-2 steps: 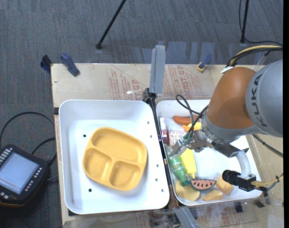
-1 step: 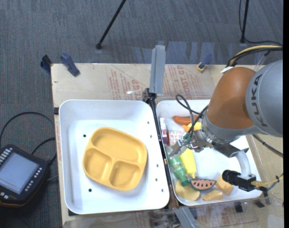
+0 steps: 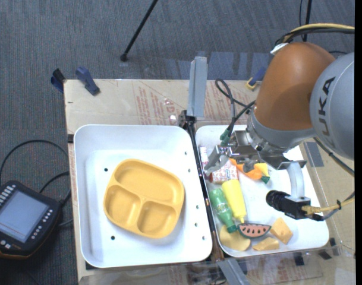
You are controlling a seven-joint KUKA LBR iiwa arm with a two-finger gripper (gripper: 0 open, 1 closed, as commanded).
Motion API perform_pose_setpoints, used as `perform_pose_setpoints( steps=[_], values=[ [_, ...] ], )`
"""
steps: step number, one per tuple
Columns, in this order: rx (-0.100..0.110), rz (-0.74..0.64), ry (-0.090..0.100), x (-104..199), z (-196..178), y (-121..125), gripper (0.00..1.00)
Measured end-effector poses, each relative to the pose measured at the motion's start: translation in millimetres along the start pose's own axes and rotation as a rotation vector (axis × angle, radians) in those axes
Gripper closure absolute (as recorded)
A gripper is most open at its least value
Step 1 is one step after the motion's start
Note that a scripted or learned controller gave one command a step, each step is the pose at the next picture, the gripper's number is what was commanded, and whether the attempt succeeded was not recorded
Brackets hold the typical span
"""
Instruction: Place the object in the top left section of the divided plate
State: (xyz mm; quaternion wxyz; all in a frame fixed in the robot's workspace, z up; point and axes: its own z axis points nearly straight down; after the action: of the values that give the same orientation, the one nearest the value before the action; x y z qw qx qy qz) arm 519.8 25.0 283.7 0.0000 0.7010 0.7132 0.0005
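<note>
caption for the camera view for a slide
Grey KUKA arm's gripper low over toy food in the right white bin; yellow plastic divided plate waits in the left white bin.

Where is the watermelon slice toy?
The watermelon slice lies in the right bin, near its front edge, just below the yellow bottle and beside the cheese wedge.
</note>
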Motion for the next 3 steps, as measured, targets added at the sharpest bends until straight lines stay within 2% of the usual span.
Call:
perform_pose_setpoints(
  steps=[1, 2, 3],
  values=[
    [0.004, 0.11, -0.002, -9, -23, -10, 0.0],
    [0.004, 0.109, -0.002, -8, -22, -10, 0.0],
    [0.014, -0.001, -0.003, 51, 83, -46, 0.0]
  ],
)
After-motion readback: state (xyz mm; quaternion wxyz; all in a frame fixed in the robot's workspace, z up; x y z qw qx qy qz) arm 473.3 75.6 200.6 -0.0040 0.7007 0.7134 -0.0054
